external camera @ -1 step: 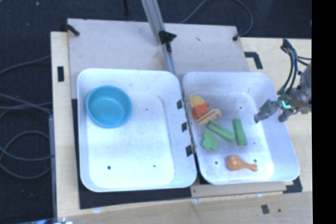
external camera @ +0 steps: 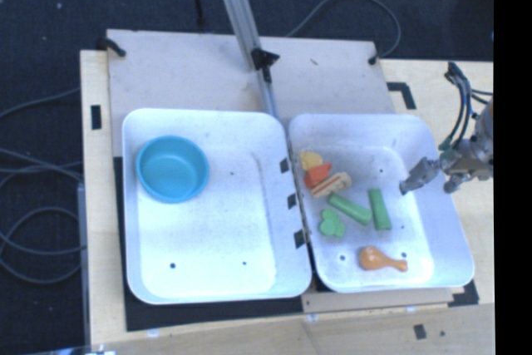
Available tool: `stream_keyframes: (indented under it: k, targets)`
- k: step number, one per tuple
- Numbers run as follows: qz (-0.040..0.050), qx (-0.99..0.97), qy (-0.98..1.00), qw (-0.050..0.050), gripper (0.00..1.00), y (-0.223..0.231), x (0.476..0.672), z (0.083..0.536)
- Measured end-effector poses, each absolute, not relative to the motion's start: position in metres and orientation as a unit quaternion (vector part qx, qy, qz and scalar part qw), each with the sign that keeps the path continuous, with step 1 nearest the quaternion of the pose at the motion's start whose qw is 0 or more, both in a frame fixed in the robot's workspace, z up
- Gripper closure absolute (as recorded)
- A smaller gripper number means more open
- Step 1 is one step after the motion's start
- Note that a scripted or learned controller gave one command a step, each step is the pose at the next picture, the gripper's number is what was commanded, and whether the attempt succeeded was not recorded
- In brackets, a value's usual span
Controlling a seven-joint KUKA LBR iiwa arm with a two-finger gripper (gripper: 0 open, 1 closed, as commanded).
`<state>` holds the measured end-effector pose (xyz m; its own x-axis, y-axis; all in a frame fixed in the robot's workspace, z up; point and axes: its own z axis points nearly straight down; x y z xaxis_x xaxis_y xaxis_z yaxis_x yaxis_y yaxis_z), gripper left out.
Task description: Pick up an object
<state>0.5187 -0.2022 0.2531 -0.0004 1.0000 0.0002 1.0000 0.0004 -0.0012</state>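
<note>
Toys lie scattered in the right bin point(external camera: 440, 249), one of two shallow white bins set side by side on the table point(external camera: 349, 328). Near that bin's left wall sits a yellow piece point(external camera: 311, 159), with a red piece point(external camera: 317, 174) touching it just below, and a tan, striped hot-dog-like toy point(external camera: 330, 183) against the red one. Lower and to the right lie two green sticks: one point(external camera: 349, 208) slanted, the other point(external camera: 380, 209) nearly upright in the view, their near ends close together. A green clover-shaped piece point(external camera: 332, 223) rests just left of the slanted stick. An orange toy like a drumstick point(external camera: 381, 260) lies apart from the rest, near the bin's front edge.

The left bin point(external camera: 208, 253) carries a blue bowl point(external camera: 172, 168) in its back left corner, upright with its mouth facing up.

The gripper point(external camera: 413, 181) hangs over the right side of the right bin, reaching in from the right, with cables looping above the wrist. It is well apart from every toy; the nearest is the upright green stick. Nothing shows between its fingers, and whether they stand wide or narrow cannot be told at this size and blur.

A metal pole point(external camera: 235, 0) slants across the back of the table.
</note>
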Motion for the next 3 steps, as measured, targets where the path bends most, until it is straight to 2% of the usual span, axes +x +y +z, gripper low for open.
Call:
stream_keyframes:
  k: [1,3]
  targets:
    - [0.0015,-0.707,-0.707,0.002,0.0,-0.201,0.514,0.191]
    - [0.0006,-0.707,-0.707,0.0,0.0,-0.202,0.516,0.1]
